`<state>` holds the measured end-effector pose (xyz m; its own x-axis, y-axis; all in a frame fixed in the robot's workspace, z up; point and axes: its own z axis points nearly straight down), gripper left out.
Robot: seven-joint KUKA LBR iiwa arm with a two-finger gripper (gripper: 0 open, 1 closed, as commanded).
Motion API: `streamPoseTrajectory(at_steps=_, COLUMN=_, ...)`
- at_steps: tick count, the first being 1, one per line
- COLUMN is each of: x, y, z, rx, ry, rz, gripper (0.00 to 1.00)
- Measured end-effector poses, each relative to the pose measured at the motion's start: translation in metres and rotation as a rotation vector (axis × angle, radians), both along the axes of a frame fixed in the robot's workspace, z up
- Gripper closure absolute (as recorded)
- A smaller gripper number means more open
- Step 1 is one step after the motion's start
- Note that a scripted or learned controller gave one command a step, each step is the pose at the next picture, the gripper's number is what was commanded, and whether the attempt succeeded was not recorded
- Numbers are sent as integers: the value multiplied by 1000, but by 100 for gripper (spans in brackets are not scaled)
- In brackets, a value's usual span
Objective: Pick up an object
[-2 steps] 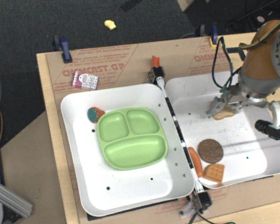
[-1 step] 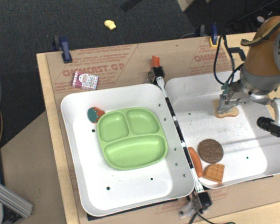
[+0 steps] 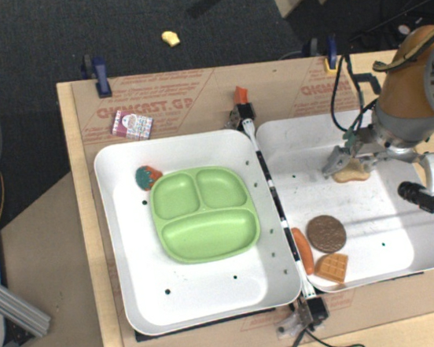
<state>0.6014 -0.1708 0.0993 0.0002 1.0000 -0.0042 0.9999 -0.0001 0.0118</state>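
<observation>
In the right bin, my gripper is low over a small tan, bread-like piece near the bin's back middle, and it touches or nearly touches that piece. Closer to the front of the same bin lie a round brown cookie, an orange waffle square and an orange carrot-like stick along the left wall. The grey arm with its orange band reaches in from the right.
The left bin holds a green divided plate and a small red and green toy at its back left. A pink card lies on the bench behind it. Black cables run by the arm.
</observation>
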Motion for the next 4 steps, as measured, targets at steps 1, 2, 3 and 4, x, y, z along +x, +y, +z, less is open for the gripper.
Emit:
streamPoseTrajectory(at_steps=1, x=1, y=0, z=11, rx=-1, ry=-4, rz=0, gripper=100)
streamPoseTrajectory(at_steps=2, x=1, y=0, z=10, rx=-1, ry=-3, rz=0, gripper=0)
streamPoseTrajectory(at_steps=3, x=13, y=-13, z=-13, rx=3, ry=8, rz=1, gripper=0)
streamPoseTrajectory(at_steps=4, x=15, y=-14, z=1, rx=0, ry=-1, rz=2, gripper=100)
